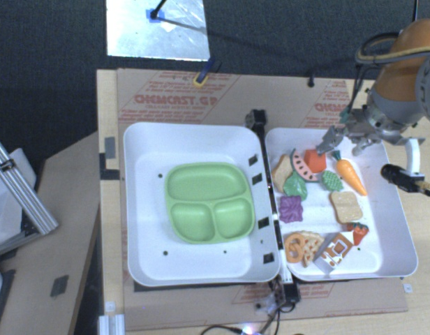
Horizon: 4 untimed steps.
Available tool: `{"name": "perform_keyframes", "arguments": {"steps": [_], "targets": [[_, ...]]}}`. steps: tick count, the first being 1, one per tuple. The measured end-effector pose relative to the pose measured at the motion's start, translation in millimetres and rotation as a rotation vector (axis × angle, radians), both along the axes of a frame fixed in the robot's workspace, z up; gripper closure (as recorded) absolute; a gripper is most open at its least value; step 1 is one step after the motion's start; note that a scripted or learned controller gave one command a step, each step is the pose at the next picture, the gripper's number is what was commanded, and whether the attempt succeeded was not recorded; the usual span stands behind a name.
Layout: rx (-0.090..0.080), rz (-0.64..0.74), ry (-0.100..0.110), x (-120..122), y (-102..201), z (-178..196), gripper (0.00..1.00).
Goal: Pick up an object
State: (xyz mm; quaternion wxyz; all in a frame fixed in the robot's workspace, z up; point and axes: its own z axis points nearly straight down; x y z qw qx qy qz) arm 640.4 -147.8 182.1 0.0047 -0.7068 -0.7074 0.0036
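The right bin (393, 208) holds several toy foods. Among them are a watermelon slice (301, 166), a red tomato (315, 160), an orange carrot (351, 176), a bread slice (346, 206), a purple piece (290, 208) and a pretzel (302, 246). My gripper (345, 141) hangs over the far side of this bin, just behind the tomato and the carrot. Its fingers stand apart and open, with nothing between them.
In the left bin (142, 187) lies a green divided plate (204, 202). A black hinge strip (265, 187) runs between the two bins. A green leafy piece (295, 186), a red pepper (359, 234) and a small gingerbread house (333, 250) also lie in the right bin.
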Motion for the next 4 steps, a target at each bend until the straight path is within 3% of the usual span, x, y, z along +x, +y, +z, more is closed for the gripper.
{"name": "perform_keyframes", "arguments": {"steps": [1,3,4], "targets": [[-0.002,0.002,-0.013,3,0,8,0.00],[-0.002,0.004,-0.013,10,-2,-99,0.00],[-0.003,0.006,-0.019,12,-2,-85,1.00]]}}
